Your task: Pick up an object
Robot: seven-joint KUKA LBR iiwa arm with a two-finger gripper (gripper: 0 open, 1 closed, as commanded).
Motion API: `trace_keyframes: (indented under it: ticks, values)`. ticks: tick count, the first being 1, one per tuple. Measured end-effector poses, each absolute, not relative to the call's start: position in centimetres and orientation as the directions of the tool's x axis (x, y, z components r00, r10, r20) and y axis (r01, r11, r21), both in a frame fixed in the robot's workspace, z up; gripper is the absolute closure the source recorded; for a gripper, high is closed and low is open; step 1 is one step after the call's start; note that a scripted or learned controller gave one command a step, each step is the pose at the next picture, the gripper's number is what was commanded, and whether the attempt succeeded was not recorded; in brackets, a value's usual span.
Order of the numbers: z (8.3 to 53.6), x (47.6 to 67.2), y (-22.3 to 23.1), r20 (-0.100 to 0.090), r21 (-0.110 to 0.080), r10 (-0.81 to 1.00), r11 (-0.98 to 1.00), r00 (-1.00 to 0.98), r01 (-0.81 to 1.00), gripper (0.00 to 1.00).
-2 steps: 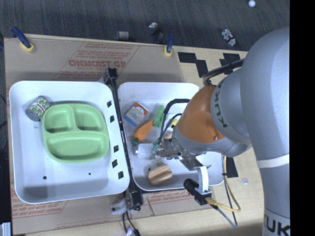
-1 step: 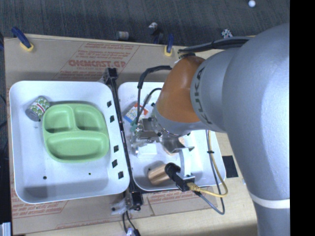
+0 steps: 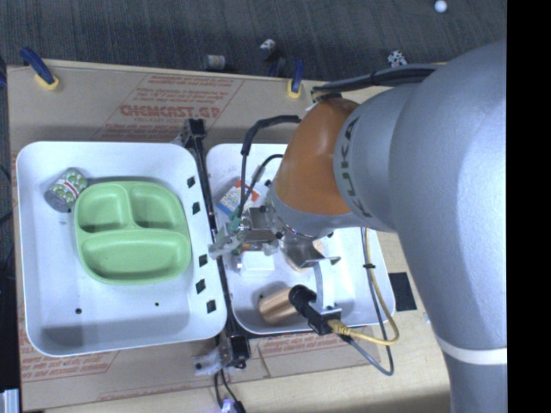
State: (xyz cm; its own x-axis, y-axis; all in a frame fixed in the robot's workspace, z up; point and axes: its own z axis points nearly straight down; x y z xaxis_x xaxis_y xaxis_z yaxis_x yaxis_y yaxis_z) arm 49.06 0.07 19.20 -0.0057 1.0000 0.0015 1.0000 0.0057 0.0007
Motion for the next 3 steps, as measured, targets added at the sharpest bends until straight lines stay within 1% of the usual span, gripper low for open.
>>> trace_keyframes:
  ticks: [1,2,3]
  values:
    - [19.2,49.1,0.1,0.002,0.001,1.000,0.006,-0.006,1.000,0.00]
    - [21.4,47.7,0.9,0.001,0.002,1.000,0.006,-0.006,1.000,0.00]
    - [25.1,49.5,-7.1,-0.001,0.004,1.000,0.004,-0.004,1.000,0.00]
